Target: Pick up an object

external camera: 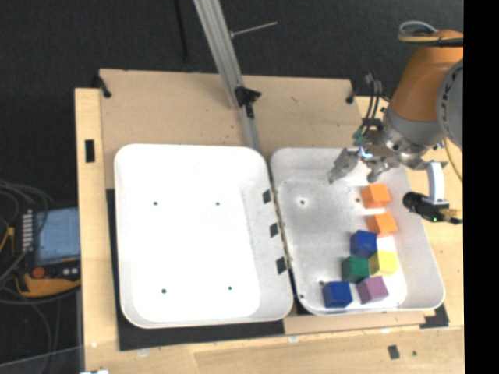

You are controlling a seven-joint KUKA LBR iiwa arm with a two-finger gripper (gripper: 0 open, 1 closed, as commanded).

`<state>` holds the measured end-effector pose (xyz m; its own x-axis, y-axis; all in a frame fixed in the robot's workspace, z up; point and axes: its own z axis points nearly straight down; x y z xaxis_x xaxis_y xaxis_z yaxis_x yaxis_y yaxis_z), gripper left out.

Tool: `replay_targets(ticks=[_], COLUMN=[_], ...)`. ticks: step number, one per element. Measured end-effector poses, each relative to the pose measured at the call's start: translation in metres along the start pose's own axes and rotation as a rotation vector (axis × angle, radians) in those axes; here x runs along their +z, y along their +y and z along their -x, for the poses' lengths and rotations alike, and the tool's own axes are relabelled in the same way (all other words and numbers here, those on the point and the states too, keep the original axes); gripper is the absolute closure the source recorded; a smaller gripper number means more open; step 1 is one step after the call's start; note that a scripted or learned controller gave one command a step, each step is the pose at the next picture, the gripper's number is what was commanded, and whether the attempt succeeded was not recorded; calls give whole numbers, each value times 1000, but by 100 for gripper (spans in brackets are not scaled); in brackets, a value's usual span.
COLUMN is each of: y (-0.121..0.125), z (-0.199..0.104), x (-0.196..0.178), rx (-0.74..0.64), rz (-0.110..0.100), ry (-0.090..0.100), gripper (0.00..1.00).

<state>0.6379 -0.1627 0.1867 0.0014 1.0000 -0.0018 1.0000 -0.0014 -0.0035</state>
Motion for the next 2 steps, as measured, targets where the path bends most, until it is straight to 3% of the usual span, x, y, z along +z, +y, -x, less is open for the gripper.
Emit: replay_targets(ticks=[1,2], y=[-3,-1], z=[7,8], x=[44,29], rx=[1,3], rz=[0,8], ry=[0,0], gripper=[0,100])
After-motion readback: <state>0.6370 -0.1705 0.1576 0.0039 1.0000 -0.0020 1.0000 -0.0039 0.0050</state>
